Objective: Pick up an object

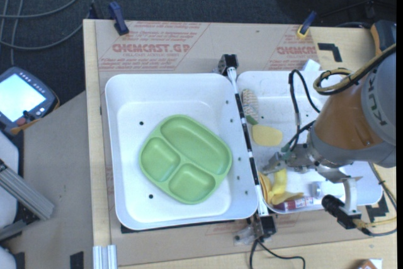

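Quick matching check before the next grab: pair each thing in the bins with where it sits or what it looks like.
Things:
1. green divided plate
2. brush
3. yellow banana-like piece
4. claw

Descriptions:
A. near the front edge of the right bin
B. alone in the left bin
C. above the right bin's front half
D. by the divider, toward the back of the right bin

Pairs: 1-B, 2-D, 3-A, 4-C

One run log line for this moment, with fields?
arm: over right bin | claw: above yellow items | left bin: green tray
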Action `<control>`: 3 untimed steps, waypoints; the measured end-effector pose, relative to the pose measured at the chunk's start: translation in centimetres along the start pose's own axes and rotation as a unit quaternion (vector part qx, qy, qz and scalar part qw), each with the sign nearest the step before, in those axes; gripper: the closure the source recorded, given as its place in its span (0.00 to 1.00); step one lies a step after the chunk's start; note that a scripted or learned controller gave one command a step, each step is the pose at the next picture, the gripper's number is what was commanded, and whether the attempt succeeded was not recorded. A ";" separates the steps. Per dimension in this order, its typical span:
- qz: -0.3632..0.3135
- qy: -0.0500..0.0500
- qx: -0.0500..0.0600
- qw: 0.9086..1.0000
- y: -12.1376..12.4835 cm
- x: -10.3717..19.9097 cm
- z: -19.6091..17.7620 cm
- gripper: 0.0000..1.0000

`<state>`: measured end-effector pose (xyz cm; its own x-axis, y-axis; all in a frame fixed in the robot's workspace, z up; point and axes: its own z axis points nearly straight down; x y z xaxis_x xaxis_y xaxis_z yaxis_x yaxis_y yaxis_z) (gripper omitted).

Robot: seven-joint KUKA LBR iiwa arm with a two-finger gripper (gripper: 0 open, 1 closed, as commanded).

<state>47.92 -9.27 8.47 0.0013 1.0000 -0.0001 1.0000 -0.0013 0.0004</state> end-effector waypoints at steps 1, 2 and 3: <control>0.000 -0.001 0.000 1.000 1.7 -8.6 -4.9 0.00; -0.001 0.001 0.001 1.000 0.4 -2.9 -3.8 0.00; -0.001 0.000 0.000 1.000 0.0 -0.5 0.0 0.00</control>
<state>47.90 -9.72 8.43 -0.0003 1.0000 0.0000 1.0000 0.0003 0.0000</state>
